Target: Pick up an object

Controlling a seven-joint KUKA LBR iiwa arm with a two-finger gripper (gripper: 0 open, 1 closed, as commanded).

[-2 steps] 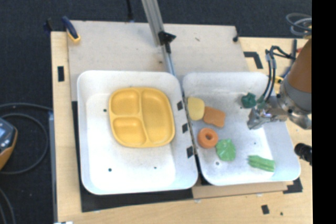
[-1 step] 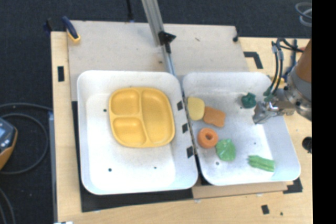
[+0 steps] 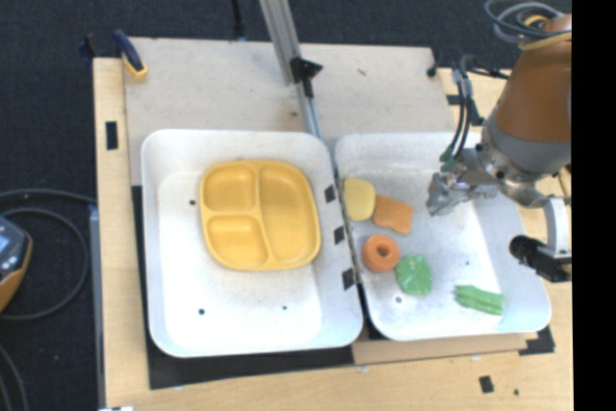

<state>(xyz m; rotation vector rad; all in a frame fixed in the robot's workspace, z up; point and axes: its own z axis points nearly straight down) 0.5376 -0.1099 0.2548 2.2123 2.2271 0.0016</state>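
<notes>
Currently the end effector (image 3: 445,192) hangs over the right bin (image 3: 500,327), upper middle; finger state cannot be told from this view. Nearest candidate: orange wedge (image 3: 394,214), just to its left and slightly nearer the camera, long axis roughly left-right. Yellow block (image 3: 359,198) touches the wedge's far side. Orange ring (image 3: 382,253), green lump (image 3: 415,274) and green pod (image 3: 478,299) lie nearer the front. Nothing blocks the path. Yellow tray (image 3: 260,214) sits in the left bin (image 3: 173,303).

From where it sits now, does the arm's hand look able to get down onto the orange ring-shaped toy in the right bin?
Probably yes. The orange ring-shaped toy lies flat and uncovered, apart from the green lumpy toy, with nothing between it and the hand.
</notes>
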